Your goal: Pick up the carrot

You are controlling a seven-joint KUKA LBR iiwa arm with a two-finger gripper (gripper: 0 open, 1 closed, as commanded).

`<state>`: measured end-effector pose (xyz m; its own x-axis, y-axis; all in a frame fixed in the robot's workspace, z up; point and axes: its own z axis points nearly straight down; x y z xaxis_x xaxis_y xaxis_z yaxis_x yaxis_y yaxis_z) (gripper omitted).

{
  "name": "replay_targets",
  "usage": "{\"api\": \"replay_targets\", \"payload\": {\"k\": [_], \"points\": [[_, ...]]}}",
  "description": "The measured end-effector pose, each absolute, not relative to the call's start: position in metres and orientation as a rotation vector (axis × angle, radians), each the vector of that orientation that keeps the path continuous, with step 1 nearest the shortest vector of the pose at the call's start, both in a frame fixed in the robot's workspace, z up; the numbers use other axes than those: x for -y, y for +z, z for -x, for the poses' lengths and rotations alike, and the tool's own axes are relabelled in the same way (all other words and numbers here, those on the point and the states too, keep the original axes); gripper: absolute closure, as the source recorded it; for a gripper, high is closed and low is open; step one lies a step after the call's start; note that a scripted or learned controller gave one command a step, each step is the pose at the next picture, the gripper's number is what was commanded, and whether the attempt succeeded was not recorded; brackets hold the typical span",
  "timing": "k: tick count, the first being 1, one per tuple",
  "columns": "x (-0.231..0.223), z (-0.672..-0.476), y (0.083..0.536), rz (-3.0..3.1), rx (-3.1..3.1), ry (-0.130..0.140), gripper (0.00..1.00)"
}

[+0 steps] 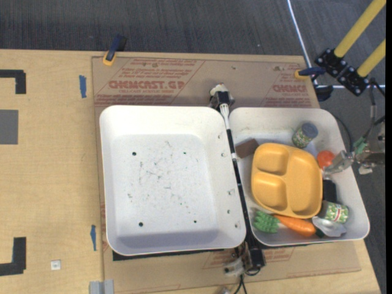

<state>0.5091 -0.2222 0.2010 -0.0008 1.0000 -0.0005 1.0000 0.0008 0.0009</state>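
The gripper [361, 158] at the right bin's [352, 192] edge is too blurred to tell its fingers' state.

Both bins are plain white, the left bin [165, 176] speckled with faint dark scuffs and a few black dots. In the right bin [355, 222] there's a yellow-orange divided plate [286, 180], and at lower right of the frame the carrot [295, 225] is bright orange with a green leafy top. A small can [335, 212] shows a green and white label, another can [303, 135] is greenish with a blue-grey lid. The counter [49, 164] is tan with black corner marks and blue tape bits.
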Motion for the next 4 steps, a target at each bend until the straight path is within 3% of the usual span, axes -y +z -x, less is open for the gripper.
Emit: {"api": "replay_targets", "payload": {"k": [1, 2, 3, 4], "points": [[0.159, -0.510, 0.100, -2.307, -2.129, 0.001, 0.00], [0.126, -0.547, 0.096, -2.334, -2.049, 0.000, 0.00], [0.121, -0.575, 0.095, -2.385, -1.981, -0.002, 0.00], [0.123, -0.548, 0.094, -2.274, -2.118, -0.020, 0.00]]}}
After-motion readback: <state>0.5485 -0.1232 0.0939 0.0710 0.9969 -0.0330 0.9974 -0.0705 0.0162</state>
